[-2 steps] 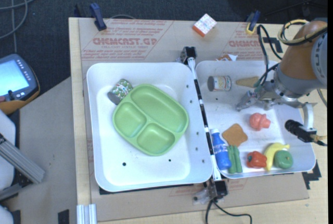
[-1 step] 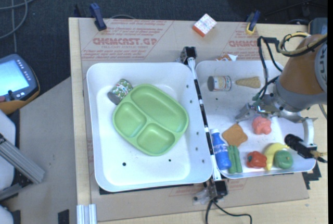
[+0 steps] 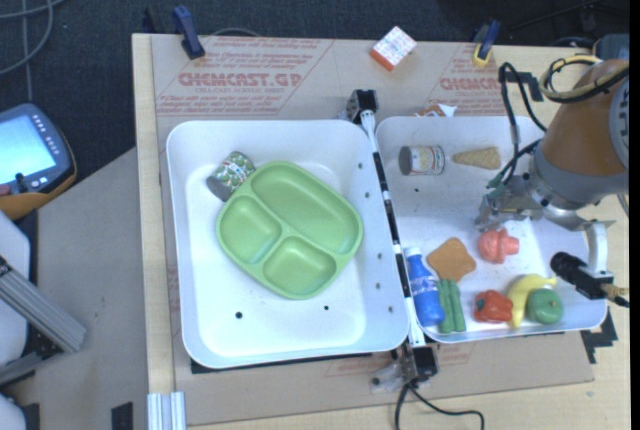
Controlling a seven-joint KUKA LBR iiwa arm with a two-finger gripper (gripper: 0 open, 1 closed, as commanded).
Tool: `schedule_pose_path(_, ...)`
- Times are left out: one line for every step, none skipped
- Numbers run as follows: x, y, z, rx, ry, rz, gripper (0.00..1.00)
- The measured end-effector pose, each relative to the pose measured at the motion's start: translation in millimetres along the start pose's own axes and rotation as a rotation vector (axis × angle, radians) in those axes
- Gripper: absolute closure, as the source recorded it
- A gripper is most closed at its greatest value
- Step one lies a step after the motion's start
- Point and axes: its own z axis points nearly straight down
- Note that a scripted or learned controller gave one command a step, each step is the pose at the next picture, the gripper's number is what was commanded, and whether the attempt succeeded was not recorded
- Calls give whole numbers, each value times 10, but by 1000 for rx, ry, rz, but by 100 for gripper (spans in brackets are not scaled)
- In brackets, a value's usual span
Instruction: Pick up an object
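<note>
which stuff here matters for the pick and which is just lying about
For the job: gripper; pink toy just below it; orange piece; red pepper; banana; green fruit.

Lying about: green divided plate; small box on the bench; blue clamps.

The little pink-red toy point(image 3: 497, 244) sat loose in the right bin point(image 3: 470, 130), just beside the orange slice point(image 3: 452, 259).

Red print on the brown board point(image 3: 300, 73) covering my desk reads "CHEMCAST GP" up beyond the left bin, far left of my tool point(image 3: 497, 208); the same red lettering repeats just above my tool, partly hidden. The smaller lines under it are too fine to read.
</note>
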Motion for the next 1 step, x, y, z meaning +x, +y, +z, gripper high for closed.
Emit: schedule_pose_path(1, -2, 6, 1, 0, 0, 0)
